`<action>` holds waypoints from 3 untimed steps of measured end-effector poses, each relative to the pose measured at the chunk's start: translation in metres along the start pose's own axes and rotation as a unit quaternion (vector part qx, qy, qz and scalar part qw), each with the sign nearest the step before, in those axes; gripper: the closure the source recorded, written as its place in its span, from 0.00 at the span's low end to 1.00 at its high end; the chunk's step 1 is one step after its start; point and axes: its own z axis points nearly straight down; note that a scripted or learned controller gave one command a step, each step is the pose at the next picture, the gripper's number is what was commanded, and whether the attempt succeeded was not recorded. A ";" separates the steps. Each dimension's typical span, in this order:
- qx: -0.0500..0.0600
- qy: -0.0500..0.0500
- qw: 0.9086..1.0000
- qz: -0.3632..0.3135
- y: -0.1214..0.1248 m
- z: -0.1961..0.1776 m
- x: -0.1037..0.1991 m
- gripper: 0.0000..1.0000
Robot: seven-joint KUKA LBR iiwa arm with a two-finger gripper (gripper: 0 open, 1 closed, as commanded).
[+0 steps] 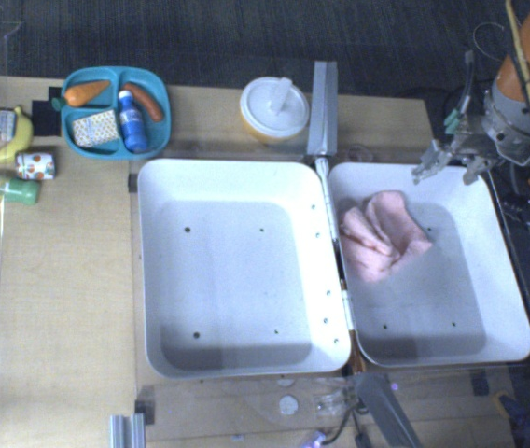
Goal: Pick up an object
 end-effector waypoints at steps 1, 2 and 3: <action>-0.005 -0.001 0.997 -0.076 -0.025 0.140 0.045 0.00; -0.012 -0.003 0.987 -0.161 -0.058 0.144 0.042 0.00; -0.012 -0.003 0.987 -0.161 -0.058 0.144 0.042 0.00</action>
